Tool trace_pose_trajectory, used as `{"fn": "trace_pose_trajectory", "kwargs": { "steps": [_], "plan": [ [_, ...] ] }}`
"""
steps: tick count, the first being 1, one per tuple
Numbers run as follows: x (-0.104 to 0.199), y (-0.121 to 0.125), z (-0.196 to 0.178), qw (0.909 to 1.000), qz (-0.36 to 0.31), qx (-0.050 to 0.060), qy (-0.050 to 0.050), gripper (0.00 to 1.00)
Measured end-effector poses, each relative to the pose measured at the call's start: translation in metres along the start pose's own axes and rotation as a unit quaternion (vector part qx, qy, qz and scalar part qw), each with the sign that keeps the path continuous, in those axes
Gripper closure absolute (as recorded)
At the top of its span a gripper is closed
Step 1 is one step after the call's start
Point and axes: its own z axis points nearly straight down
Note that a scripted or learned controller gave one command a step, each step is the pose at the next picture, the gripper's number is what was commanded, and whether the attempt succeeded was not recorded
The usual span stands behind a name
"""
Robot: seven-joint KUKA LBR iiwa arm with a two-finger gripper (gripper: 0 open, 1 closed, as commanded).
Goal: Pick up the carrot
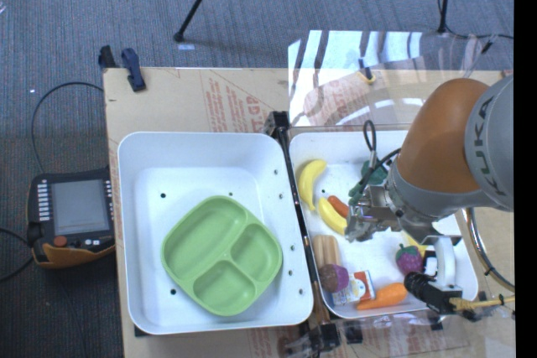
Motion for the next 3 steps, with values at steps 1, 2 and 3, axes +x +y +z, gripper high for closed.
{"fn": "trace_pose_trajectory", "kwargs": {
  "steps": [1,2,3],
  "plan": [
    [-0.001,-0.001,-0.003,1.0,0.0,0.009,-0.001,1.0],
    [-0.002,-0.001,-0.009,0.9999,0.0,0.013,-0.001,1.0],
    [0.0,-0.004,0.039,1.0,-0.001,0.007,-0.001,1.0]
  ]
}}
